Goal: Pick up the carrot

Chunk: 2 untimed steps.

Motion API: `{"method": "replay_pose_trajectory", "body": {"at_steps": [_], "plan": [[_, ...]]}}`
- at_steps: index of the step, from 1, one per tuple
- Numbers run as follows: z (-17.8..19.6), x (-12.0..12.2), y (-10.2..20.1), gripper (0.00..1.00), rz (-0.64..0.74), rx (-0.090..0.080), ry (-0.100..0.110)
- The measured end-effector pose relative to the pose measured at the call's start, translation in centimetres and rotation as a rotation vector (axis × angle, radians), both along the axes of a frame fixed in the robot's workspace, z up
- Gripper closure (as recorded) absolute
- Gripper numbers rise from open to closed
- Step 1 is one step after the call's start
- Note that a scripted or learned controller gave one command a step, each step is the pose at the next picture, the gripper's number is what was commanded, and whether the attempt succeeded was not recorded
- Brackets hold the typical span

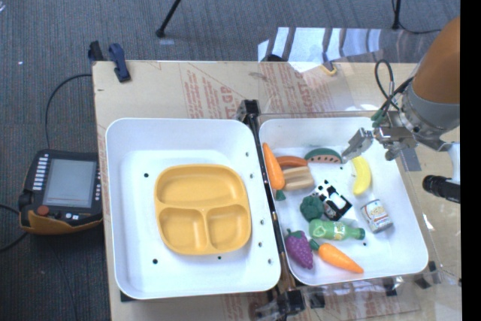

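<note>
Two orange carrots lie in the right bin (418, 255). One carrot (339, 258) with a green top rests near the front edge, beside purple grapes (299, 249). The other carrot (272, 166) lies along the bin's left wall, next to a hot dog (294, 175). My gripper (382, 150) hangs over the bin's back right part, just above a yellow banana (362, 176). Its fingers are spread open with nothing between them. It is well away from both carrots.
The right bin also holds a watermelon slice (324, 155), broccoli (311, 207), a green bottle (337, 230), a small can (376, 215) and a black-and-white toy (332, 199). A yellow divided tray (201, 208) sits in the left bin (128, 154). A teach pendant (64, 188) lies at the left.
</note>
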<state>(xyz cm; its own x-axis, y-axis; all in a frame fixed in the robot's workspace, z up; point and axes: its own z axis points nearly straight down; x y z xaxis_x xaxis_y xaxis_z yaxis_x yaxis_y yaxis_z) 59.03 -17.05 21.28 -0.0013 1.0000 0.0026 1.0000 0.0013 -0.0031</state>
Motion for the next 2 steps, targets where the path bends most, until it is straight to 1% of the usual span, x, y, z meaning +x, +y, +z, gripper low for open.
{"method": "replay_pose_trajectory", "body": {"at_steps": [1,2], "plan": [[3.7,-10.6,5.3,0.0,-0.007,0.002,0.002],[-6.8,-11.6,6.8,0.0,0.395,0.003,0.004]]}}
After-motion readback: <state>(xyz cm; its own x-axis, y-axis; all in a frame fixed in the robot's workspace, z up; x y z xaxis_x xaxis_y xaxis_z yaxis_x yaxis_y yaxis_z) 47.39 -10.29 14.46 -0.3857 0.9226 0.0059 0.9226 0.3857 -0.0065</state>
